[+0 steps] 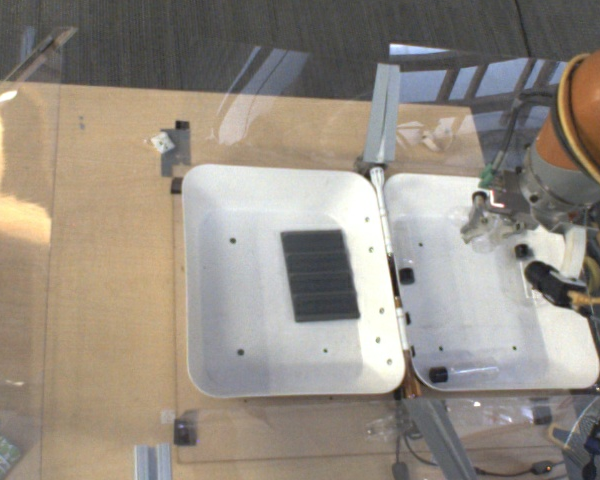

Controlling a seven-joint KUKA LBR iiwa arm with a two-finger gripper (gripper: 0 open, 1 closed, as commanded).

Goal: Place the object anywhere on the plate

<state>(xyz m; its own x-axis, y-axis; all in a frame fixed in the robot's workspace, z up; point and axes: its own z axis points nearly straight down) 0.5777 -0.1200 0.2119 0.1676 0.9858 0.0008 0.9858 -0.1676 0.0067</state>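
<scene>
Observed from the remote station, overhead view

1. The tabletop [100,268] is light wood and carries two shallow white bins set side by side, touching along their inner edges.
2. The left bin [210,268] holds the plate [320,275], a dark ribbed rectangle lying flat near the bin's middle, slightly tilted and well apart from every wall. I see nothing resting on it.
3. The arm [580,128] enters from the right, its orange band at the frame's upper right corner.
4. The hand [483,220] sits over the rear part of the right bin [480,318], well apart from the plate. From this angle I cannot tell whether the hand is spread or pressed together, nor whether it pinches anything.
5. I cannot identify the object to be placed with any certainty. One small dark piece [405,275] sits at the right bin's left wall, and a second dark piece [438,375] lies near its front edge; both are too small to name.
6. A black and yellow cable bundle [555,283] hangs beside the hand, over the right bin
</scene>
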